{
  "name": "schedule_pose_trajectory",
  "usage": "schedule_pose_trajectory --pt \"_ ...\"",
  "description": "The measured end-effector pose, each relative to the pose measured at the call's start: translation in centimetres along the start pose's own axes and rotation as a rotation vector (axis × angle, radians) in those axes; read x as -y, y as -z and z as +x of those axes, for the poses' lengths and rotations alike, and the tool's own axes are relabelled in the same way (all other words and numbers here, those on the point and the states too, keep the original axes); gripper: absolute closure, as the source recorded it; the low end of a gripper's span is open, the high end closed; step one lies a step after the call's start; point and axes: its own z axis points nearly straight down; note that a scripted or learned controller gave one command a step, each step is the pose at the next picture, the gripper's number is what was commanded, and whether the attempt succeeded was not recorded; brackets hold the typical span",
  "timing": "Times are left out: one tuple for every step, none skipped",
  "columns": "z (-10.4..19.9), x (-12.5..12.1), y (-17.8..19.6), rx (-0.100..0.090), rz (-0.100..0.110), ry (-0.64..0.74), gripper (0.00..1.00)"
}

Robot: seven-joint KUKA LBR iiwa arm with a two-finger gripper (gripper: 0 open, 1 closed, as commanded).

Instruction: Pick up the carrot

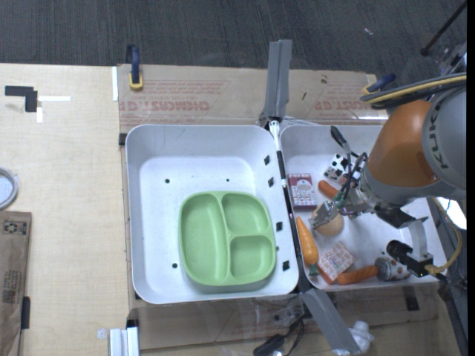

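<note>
A: Grey metal, that's the jaws, low in the right bin, hanging off the arm with its orange band.

B: Spread or pressed together?

A: I cannot tell; the tips blur into the clutter beneath them. Nothing shows plainly between them.

B: What lies closest?

A: A pale round thing touching the tips, just under them. Left of the jaws and a little lower is the carrot, an orange taper lying along the bin's left wall, thick end down toward the near rim. It sits just beside the jaws, apart from them.

B: And farther out?

A: Up and left of the jaws, a small red and white box. Just above them, a short orange piece and a black and white spotted toy. Below, a patterned packet, with a second long orange piece beside it by the near rim.

B: The other bin?

A: The left bin, well to the left of the jaws, holds a green divided plate. Both bins rest on the cardboard-lined surface.
</note>
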Motion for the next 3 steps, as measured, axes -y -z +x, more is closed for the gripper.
schedule_pose_trajectory --pt "-0.4 -0.3 1.5 0.006 -0.011 -0.005 1.0" --pt "6.9 3.8 10.2 0.001 0.001 -0.174 1.0" --pt "12.6 2.7 9.9 0.001 0.002 -0.464 1.0"
